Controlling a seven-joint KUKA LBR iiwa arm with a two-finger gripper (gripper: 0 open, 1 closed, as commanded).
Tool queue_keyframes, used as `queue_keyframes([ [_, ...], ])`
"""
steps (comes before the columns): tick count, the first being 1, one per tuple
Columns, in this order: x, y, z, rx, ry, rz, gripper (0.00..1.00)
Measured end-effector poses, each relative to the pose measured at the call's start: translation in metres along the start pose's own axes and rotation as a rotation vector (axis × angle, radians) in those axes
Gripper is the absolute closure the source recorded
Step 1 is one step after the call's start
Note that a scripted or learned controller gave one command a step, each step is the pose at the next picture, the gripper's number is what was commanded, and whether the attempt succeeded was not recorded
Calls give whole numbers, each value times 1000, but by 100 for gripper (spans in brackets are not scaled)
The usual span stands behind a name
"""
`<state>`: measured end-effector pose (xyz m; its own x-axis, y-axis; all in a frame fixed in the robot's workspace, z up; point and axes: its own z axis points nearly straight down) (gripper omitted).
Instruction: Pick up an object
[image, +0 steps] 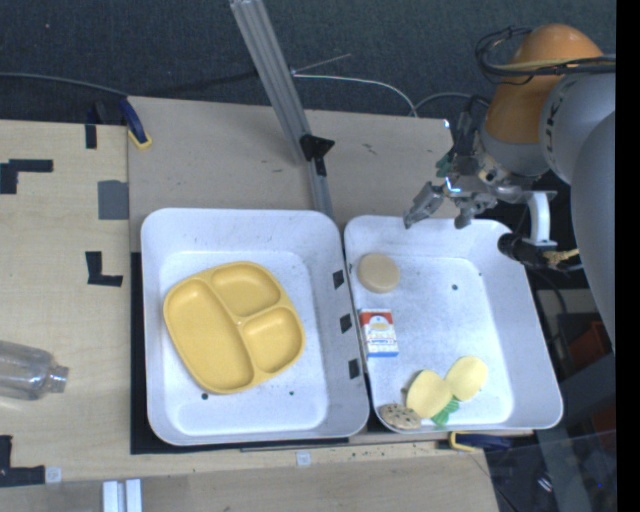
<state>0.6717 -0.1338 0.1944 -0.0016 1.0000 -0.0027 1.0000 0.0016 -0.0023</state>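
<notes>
The right bin (520, 330) holds a round tan disc (378, 272) at its far left corner. A small red and white carton (379, 333) lies along its left wall. Two yellow lumps with a green bit (447, 386) sit near the front, next to a speckled cookie (400, 416). My gripper (440, 208) hangs over the bin's far rim, above and right of the tan disc. Its two fingers are spread apart with nothing between them.
The left bin (160, 250) carries a yellow three-part divided plate (233, 325). A metal pole (285, 100) slants across the bench behind the bins. A clear plastic bottle (28, 372) lies on the bench at the far left.
</notes>
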Motion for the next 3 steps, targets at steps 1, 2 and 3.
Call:
queue_keyframes([
  [1, 0, 0, 0, 0, 0, 0, 0],
  [2, -64, 5, 106, 29, 14, 6, 0],
  [3, -63, 5, 107, 28, 11, 4, 0],
])
